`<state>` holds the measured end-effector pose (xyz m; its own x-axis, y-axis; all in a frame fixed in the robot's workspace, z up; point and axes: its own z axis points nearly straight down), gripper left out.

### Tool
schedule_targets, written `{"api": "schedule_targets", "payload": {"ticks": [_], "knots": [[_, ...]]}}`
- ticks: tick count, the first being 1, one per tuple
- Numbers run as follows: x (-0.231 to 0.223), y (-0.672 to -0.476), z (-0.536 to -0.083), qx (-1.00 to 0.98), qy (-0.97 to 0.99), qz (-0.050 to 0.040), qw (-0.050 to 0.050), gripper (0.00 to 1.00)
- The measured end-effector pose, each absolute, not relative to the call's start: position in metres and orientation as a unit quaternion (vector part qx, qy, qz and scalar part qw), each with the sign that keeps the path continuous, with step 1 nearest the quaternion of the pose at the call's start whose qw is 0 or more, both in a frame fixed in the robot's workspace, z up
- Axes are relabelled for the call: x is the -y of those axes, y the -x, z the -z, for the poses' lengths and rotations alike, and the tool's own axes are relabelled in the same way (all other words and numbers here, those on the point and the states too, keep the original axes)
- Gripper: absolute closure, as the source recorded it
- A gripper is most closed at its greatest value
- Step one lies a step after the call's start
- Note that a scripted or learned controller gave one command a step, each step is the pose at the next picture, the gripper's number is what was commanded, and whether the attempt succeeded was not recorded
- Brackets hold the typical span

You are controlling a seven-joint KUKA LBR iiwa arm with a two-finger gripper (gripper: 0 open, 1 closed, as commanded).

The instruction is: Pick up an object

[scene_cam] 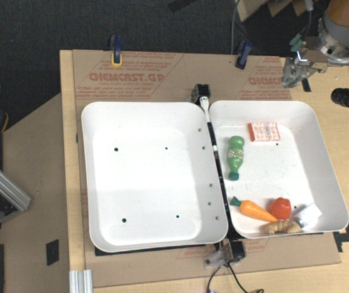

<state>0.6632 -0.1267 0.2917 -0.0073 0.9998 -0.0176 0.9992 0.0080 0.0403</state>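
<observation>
Gripper above the right bin's far rim, finger state unclear. Inside: green bottle, carrot, tomato.

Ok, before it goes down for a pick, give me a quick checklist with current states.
1. Objects available in right bin: ok; green bottle, red-and-white packet, carrot, red piece, ginger-like root.
2. Gripper over a target: not ok; it sits above the bin's far right corner, over the cardboard.
3. Nothing in gripper: cannot tell.
4. Bottle has space around it: ok.
5. Carrot, red piece, root separated: not ok; clustered at near edge.
</observation>
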Motion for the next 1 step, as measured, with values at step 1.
{"api": "schedule_targets", "payload": {"ticks": [1], "knots": [[0.1271,-0.6638,-0.3021,-0.71,-0.704,-0.0087,0.022,1.0]]}}
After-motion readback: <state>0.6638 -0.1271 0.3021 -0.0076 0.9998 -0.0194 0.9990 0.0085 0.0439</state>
